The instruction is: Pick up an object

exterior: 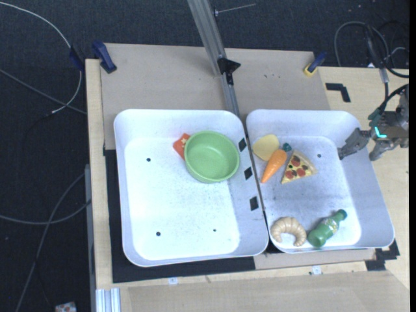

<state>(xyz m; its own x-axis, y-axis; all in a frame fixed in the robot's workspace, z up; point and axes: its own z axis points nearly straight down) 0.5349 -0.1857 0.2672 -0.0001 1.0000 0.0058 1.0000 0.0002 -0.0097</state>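
Note:
My gripper [365, 145] hangs over the right rim of the right bin [338, 194], open, with nothing between its two dark fingers. Left of it in that bin lie a pizza slice [298, 168], an orange carrot [273, 165] and a pale yellow piece [265, 146]. Near the bin's front edge rest a croissant [290, 230] and a green bottle [325, 229]. In the left bin [175, 226] a green bowl [210, 155] stands at the back right, with a red-orange object [180, 145] partly hidden behind it.
A slanted metal pole [211, 38] runs from the top down to the gap between the bins. Blue [103, 56] and yellow [315, 62] clamps sit at the bench's far corners. Cables [370, 41] hang at the upper right.

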